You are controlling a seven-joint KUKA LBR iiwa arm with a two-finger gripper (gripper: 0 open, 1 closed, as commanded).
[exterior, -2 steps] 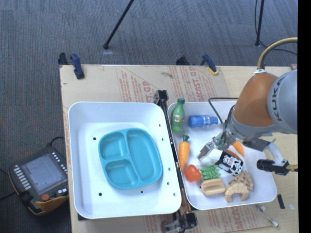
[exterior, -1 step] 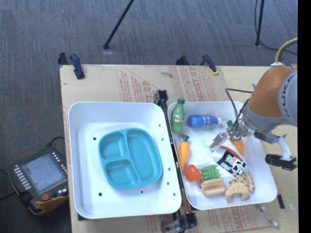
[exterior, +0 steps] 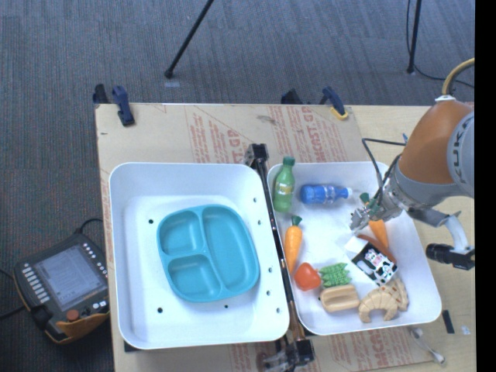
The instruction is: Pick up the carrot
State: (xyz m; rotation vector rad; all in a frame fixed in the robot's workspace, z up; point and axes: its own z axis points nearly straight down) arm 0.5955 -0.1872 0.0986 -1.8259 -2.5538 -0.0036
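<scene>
The carrot (exterior: 293, 243), orange with a small green top, lies lengthwise along the left wall of the right bin (exterior: 431, 285), just below a green bottle (exterior: 284, 184). My gripper (exterior: 364, 214) hangs over the right half of that bin, well to the right of the carrot and apart from it. Directly below and right of the gripper lies a second, smaller orange wedge-shaped piece (exterior: 379, 235); I cannot tell whether the gripper touches it.
The right bin also holds a blue bottle (exterior: 324, 194), a red vegetable (exterior: 307, 276), green peas (exterior: 335, 273), a bun (exterior: 339, 297), a croissant (exterior: 381, 301) and a black-and-white carton (exterior: 374, 264). A blue divided plate (exterior: 208, 252) sits in the left bin (exterior: 124, 208).
</scene>
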